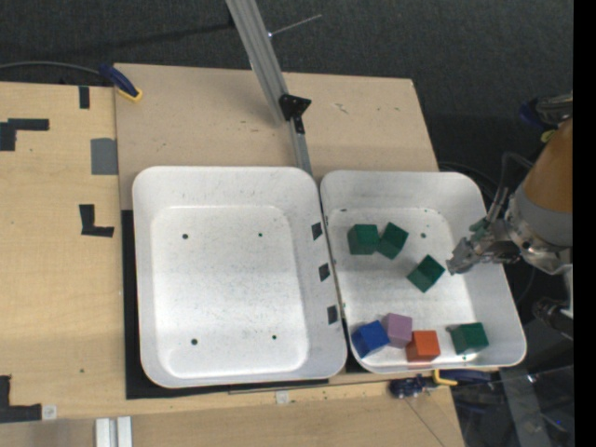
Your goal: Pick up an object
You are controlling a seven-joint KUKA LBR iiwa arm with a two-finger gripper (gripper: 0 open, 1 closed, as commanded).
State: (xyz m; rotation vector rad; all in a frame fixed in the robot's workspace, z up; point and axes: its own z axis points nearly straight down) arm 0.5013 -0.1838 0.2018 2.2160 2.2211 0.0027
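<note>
The right bin (466, 192) holds several blocks. Two green blocks (363, 239) (392, 240) sit side by side near its back. Another green block (426, 274) lies in the middle. Along the front edge lie a blue block (371, 336), a purple block (399, 328), an orange block (424, 345) and a green block (468, 337). My gripper (463, 261) hangs over the bin's right side, just right of the middle green block and apart from it. Nothing shows between its fingers.
The left bin (149, 194) lies beside the right one, on the wooden bench. A slanted metal pole (261, 45) runs from the top down to the gap between the bins. The orange-banded arm (549, 194) enters from the right.
</note>
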